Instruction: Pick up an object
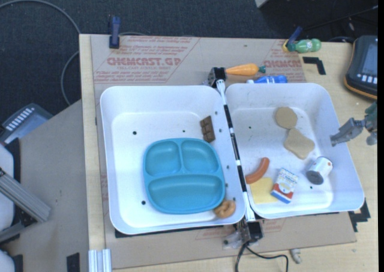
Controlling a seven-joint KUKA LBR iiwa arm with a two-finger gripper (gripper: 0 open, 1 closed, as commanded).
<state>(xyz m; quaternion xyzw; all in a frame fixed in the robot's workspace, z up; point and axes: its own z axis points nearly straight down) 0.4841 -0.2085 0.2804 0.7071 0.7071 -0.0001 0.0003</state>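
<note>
Approach is the step I judge to be in hand: my gripper [348, 131] sits at the right edge of the scene, just over the outer rim of the right bin [345, 163], and nothing lies between its fingers. How wide it stands I cannot tell from this slanted look; the tip is small and grey against the bench.

Candidates are all in that right bin. Nearest the gripper is a small white cup [318, 170] lying on its side, dark mouth toward the near edge. Left of it is a little carton [284, 184] with red and blue print, touching a yellow cheese slice [261, 191]. A sausage [257, 170] lies slantwise just beyond the cheese. Farther back are two tan bread-like pieces [298, 142], one round and one more square, close together but apart from the rest.

The left bin [120, 163] holds a blue divided plate [183, 175], a brown chocolate piece [207, 128] by the centre wall, and a pretzel-like bit [225, 208] at the plate's near right corner.

For the next move I would bring the gripper left and down over the cup, since it is closest and stands clear of its neighbours, lining the fingers across its round body so it does not roll out.
</note>
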